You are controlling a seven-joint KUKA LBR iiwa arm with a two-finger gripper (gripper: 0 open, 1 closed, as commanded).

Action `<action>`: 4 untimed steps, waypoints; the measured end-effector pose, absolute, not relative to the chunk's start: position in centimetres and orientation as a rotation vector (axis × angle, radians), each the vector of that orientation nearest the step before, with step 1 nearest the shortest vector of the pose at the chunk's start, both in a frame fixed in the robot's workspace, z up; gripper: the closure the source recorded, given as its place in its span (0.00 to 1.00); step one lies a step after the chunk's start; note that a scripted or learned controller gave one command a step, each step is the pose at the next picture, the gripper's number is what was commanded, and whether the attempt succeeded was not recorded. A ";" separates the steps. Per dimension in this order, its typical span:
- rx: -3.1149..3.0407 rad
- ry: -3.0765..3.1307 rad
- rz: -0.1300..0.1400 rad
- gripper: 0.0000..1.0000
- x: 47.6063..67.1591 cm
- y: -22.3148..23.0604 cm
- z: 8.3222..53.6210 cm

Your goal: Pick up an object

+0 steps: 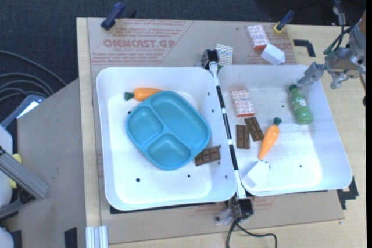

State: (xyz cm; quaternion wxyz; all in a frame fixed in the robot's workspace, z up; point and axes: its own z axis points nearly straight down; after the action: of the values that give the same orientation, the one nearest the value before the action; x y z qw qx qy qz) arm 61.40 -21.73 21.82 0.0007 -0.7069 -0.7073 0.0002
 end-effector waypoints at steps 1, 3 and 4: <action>-2.202 -2.213 -0.009 0.00 66.3 -21.5 8.3; -2.221 -2.220 0.000 1.00 58.4 -16.5 9.5; -2.220 -2.221 0.000 1.00 53.2 -14.9 18.2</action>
State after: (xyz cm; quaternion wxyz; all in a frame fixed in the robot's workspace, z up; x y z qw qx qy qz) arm 53.24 -14.92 18.23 0.0007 -0.7071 -0.7072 0.0001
